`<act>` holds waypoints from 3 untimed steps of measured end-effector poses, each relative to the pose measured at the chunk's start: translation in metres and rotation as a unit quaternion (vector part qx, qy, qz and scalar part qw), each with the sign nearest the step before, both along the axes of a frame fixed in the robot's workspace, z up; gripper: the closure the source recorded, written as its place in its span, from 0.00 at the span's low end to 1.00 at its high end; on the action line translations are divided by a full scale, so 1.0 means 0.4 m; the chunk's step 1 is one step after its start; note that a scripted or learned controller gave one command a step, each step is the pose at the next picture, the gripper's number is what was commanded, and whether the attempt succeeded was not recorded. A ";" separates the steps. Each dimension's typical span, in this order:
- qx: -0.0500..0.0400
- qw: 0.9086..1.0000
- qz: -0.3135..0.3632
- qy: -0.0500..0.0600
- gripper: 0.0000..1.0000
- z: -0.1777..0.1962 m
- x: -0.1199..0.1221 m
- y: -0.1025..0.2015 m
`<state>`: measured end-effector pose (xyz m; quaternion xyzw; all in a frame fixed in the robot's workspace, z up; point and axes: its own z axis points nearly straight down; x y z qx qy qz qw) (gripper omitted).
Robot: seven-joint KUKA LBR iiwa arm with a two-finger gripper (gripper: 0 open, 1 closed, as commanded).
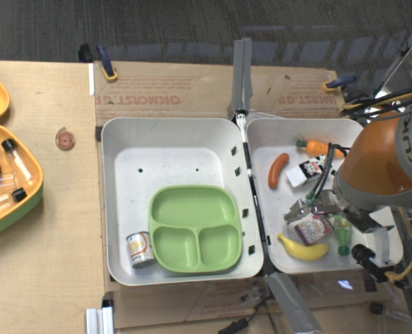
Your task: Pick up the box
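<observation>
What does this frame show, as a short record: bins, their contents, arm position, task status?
left bin: green divided plate, small can
right bin: red sausage, carrot, banana, box, green bottle, small white pack
arm: over right bin
gripper: low, just above the box
task status: box lies in the bin, not lifted

camera position: fixed above the counter (pixel 46 270)
facing: downward, at a slant
distance: moderate; both white bins (pixel 115 186) taken in whole
arm (pixel 380 165): seen entering from the right
</observation>
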<state>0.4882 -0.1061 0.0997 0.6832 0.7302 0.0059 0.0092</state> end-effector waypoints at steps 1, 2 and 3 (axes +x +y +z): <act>0.001 1.000 -0.016 0.012 0.00 0.277 0.058 -0.156; 0.002 1.000 -0.031 0.006 0.00 -0.009 -0.020 0.002; 0.002 0.999 -0.041 0.011 0.00 0.181 -0.027 -0.076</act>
